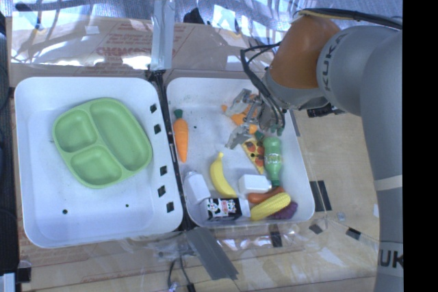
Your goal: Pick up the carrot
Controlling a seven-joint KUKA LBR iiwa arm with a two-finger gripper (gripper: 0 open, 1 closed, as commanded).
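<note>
Against the left wall of the right-hand bin (287, 118) lies the carrot (181, 138), orange with a small green top pointing toward the far rim, stretched lengthwise along the divider between the two bins. It sits well to the left of the end effector (246, 121), with bare white bin floor between them, and nothing touches it. The end effector hangs low over the middle of the same bin, its metal fingers spread apart and angled down toward the left; whether the small orange piece beside them is actually pinched cannot be told. Just below the end effector a banana (220, 176) curves, and to its lower right a green bottle (273, 156) stands beside a pizza slice (254, 153). Further down, near the front rim, a milk carton (224, 208) lies by a white block (254, 182). Far left of the end effector, the other bin (41, 212) holds a green divided plate (102, 141).
</note>
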